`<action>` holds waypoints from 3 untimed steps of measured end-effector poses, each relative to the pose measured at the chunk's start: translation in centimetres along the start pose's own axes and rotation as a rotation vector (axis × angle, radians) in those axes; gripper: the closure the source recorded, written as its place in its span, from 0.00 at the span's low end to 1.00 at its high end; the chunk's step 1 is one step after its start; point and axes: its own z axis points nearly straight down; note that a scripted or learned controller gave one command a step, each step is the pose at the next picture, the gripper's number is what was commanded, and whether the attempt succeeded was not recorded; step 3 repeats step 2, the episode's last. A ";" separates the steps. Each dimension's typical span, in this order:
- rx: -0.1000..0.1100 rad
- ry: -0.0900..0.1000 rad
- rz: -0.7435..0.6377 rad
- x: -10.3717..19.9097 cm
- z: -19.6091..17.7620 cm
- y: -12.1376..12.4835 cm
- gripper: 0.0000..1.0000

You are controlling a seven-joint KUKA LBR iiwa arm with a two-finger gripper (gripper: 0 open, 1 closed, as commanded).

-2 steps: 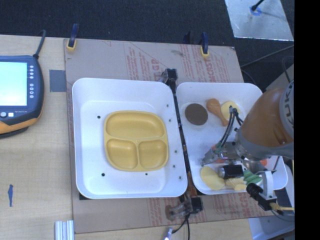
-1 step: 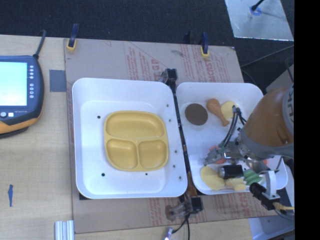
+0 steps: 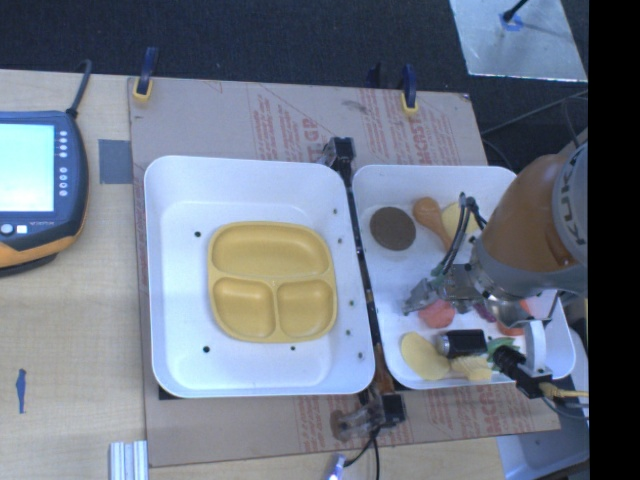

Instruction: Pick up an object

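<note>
Nearest us in the right bin (image 3: 420, 176) lies a yellow piece (image 3: 422, 356); just behind it sits a red piece (image 3: 437, 315), prob. the easiest pick, roundish w/ no clear long axis. It lies just on the near side of the claw (image 3: 440, 293), partly under it. We can't tell whether the claw is open or closed. The arm (image 3: 525, 223) leans in from the right, wrist angled down over the bin. Farther back, a brown disc (image 3: 393, 228) sits well apart

Dark carpet floor (image 3: 250, 18) beyond pale wood bench (image 3: 60, 368); brown cardboard sheet (image 3: 300, 118) clamped on top.
</note>
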 end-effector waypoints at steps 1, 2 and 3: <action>0.002 -0.001 -0.003 -0.1 -1.0 0.0 1.00; -0.001 0.002 0.002 7.8 -10.0 -0.1 1.00; -0.001 0.002 0.002 7.8 -10.0 -0.1 1.00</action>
